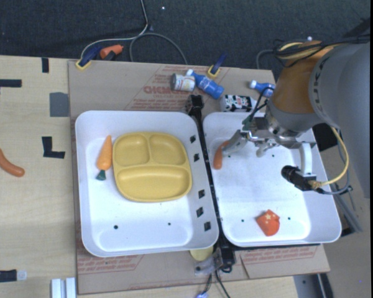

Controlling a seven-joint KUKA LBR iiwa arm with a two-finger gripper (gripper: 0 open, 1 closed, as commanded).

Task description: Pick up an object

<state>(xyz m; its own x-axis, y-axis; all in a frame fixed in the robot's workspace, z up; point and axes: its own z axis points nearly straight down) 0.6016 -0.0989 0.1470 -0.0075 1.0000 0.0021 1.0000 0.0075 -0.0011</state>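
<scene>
Red strawberry-like plastic toy (268,222) is seen lying near the front edge of the right shallow white bin (236,225), well apart from the gripper. Small orange sausage-shaped toy (218,157) is seen by that bin's left wall, further back, just beside the two-finger gripper (244,136), at its left and slightly nearer the camera. Contact between them cannot be confirmed. Gripper is seen low over the bin's back-left part, below the grey arm with orange band (301,92). How far the fingers are spread cannot be told; nothing is seen held between them.

Left shallow white bin (137,234) is occupied by a yellow three-compartment plastic plate (152,166). An orange plastic carrot with green tip (104,155) is laid just left of the plate, lengthwise, near it.
</scene>
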